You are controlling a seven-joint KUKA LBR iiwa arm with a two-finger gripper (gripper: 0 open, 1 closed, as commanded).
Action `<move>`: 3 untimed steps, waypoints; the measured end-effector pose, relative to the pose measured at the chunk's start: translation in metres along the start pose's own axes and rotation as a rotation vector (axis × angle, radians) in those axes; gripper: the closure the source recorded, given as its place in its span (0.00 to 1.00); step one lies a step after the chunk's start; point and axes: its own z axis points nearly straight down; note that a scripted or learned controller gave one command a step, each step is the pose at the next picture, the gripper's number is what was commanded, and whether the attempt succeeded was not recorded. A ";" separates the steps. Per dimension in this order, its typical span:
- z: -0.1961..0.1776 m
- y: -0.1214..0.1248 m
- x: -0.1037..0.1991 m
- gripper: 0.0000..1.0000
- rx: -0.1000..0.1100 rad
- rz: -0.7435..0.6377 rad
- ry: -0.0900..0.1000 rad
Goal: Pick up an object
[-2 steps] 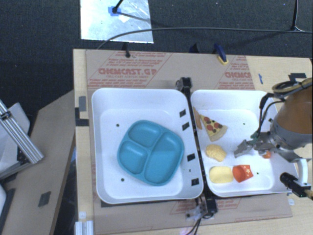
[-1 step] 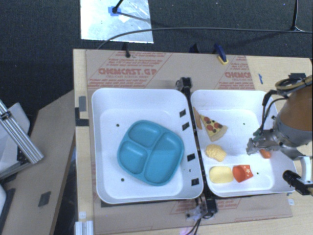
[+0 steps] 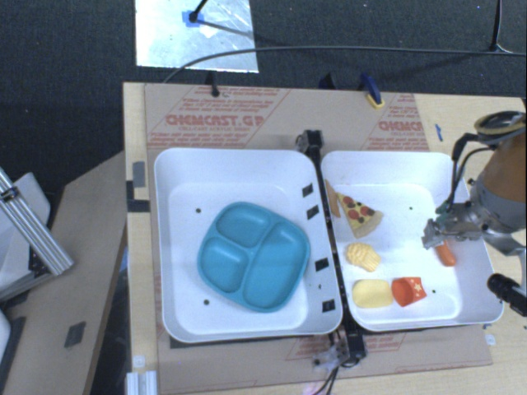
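The right bin (image 3: 387, 183) holds several toy foods. A pizza slice (image 3: 359, 215) lies at its upper left, with a pale yellow ridged piece (image 3: 363, 257) below it. A smooth yellow block (image 3: 371, 293) and a red carton (image 3: 409, 290) sit near the front wall. A small orange piece (image 3: 445, 255) lies by the right wall. My gripper (image 3: 439, 235) is low over the right side of this bin, directly above the orange piece and touching or almost touching its upper end. The grey arm (image 3: 502, 183) comes in from the right.
The left bin (image 3: 177, 171) carries a blue divided plate (image 3: 254, 255). The two bins share a black clipped divider (image 3: 323, 220). A black cable loops beside the arm (image 3: 455, 159). A silver sheet (image 3: 196, 23) lies on the dark floor beyond the bench.
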 end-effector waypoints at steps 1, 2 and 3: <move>-0.048 0.004 -0.009 1.00 -0.001 0.001 -0.001; -0.069 0.005 -0.010 1.00 0.001 0.000 0.000; -0.056 0.006 0.043 1.00 0.004 -0.005 0.003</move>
